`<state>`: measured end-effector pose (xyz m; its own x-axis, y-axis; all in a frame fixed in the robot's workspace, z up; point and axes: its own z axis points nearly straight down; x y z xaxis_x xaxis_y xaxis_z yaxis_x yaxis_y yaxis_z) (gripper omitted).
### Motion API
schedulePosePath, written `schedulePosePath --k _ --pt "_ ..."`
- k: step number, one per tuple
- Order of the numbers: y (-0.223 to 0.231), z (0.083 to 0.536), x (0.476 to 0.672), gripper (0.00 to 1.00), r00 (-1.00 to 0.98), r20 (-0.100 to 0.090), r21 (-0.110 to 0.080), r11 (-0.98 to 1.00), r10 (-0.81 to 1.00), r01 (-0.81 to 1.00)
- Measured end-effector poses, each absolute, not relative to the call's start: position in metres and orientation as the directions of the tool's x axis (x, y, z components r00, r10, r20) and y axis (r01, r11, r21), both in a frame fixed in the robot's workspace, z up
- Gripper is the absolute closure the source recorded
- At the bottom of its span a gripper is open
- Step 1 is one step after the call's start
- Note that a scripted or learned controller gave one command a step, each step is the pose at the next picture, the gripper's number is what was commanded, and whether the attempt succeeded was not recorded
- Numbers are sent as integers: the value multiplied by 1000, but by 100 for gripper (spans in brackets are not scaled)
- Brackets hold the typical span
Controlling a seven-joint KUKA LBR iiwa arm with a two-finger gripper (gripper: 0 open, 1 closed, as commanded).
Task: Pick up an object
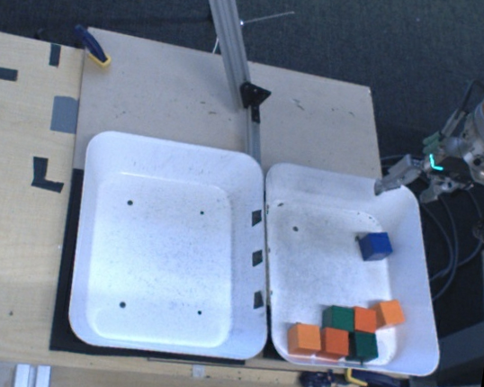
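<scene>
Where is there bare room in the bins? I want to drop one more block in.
The left bin has bare floor wall to wall. In the right bin, the stretch from the blue block to the centre divider is bare. The near right corner is crowded with orange and green blocks.

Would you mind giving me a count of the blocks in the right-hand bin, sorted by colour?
Blue blocks: 1
Orange blocks: 4
Green blocks: 2
Total: 7 blocks, all in the right bin.
</scene>
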<state>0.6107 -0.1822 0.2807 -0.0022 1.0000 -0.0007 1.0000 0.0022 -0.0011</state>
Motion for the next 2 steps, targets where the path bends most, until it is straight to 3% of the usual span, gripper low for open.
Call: schedulePosePath --k 1,2 --pt "-179 229 600 0 -1 0 -6 1 1000 1000" --pt "-176 165 604 0 -2 0 -8 2 1000 1000"
